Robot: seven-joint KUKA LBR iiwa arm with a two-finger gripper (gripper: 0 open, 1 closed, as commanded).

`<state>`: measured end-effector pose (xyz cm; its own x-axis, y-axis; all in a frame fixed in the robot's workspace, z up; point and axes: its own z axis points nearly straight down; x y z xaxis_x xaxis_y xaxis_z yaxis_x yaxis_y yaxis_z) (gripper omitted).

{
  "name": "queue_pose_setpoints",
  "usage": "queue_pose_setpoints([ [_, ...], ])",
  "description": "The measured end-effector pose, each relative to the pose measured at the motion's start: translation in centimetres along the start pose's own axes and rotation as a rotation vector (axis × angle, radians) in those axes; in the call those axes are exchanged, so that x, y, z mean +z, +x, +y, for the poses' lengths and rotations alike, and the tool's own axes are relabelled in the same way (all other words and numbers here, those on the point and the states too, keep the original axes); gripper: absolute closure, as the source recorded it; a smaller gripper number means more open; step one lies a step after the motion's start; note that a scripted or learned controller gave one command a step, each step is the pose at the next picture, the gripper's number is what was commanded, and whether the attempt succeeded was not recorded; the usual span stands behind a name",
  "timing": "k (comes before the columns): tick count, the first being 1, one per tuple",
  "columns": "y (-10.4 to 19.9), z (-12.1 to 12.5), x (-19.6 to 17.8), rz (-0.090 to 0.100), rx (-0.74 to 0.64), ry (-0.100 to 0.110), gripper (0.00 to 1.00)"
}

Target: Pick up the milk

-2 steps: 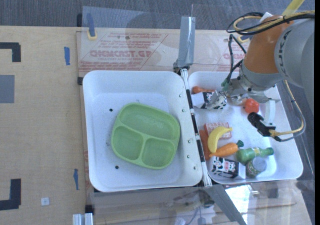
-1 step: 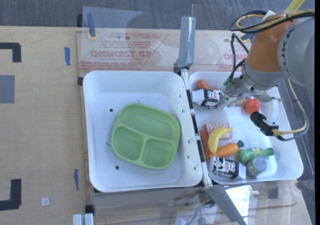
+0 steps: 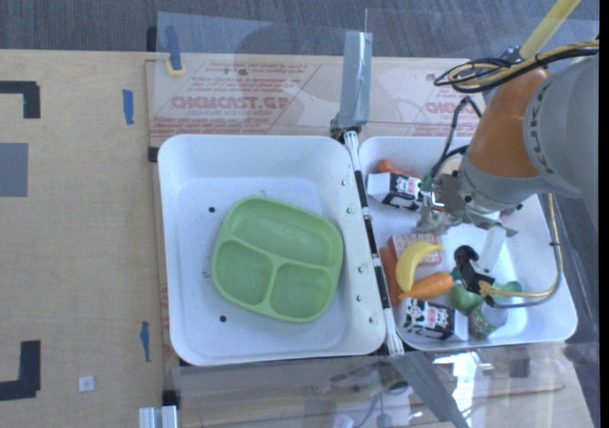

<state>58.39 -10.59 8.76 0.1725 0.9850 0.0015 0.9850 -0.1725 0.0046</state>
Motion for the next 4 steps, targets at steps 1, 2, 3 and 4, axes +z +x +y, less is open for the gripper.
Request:
queue_pose_setpoints([
  [1,-3.5,0.6,-4.2,-0.002,0.087,0.003,1.0],
  [2,-0.4,3.6,0.1,-0.004,0.223,0.0,1.0],
  [3,3.8,-3.6,-9.7,-0.001,0.033,0.006,1.0],
  [4,8.3,-10.7,-12.7,-0.001,0.024,0.008,1.0],
])
